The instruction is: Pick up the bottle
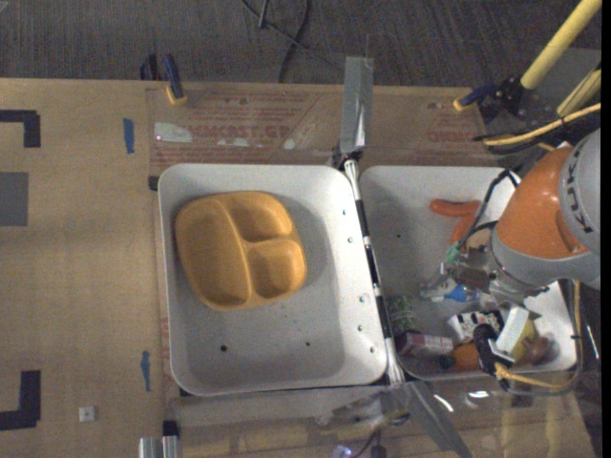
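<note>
Across the right bin (401,218), reaching in from its right side: the grey-and-orange arm (544,218), bulky enough to hide much of that bin's right half. Beyond the right bin's left wall, a second bin (191,184) carrying an orange divided plate (241,248) (no concern of this job). Over the right bin's middle, low above the floor: the gripper (456,277), too blurred and cluttered round to tell whether open or closed, and nothing clearly gripped. Along the right bin's near edge, a heap of small items touching one another, among them an orange ball (465,356) and a white packet (468,324). Probably the bottle (425,342): the dark, slim thing lying on its side in the right bin's near-left corner, just beside that heap. Worth doing well here: move from the right bin's middle toward that corner, line up across the bottle's narrow width, not along its length, and come down clear of the bin wall and the ball. Close only once low around the body, then lift straight up out of the right bin, slowly, since a round lying body tends to roll away.
</note>
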Robot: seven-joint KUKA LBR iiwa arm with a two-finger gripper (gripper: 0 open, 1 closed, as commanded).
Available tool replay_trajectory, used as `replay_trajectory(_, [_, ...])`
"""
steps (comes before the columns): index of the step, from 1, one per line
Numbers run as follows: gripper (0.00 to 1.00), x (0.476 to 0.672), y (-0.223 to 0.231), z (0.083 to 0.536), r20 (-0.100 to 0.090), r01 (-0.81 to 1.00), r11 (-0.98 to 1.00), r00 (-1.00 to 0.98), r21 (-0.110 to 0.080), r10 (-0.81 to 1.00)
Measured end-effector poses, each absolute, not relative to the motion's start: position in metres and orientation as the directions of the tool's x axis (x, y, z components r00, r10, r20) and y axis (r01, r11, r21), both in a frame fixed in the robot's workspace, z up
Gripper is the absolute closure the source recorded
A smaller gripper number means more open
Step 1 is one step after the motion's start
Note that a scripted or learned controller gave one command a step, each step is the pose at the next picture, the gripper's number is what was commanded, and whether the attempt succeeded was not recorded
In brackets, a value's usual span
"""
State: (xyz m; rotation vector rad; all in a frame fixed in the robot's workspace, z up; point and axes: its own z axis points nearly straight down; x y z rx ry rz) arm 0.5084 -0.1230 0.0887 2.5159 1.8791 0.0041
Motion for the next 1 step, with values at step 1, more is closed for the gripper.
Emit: replay_trajectory(1, [1.0, 0.5089, -0.1234, 0.0982, 0.002, 0.958, -0.285, 0.285, 0.003, 0.958])
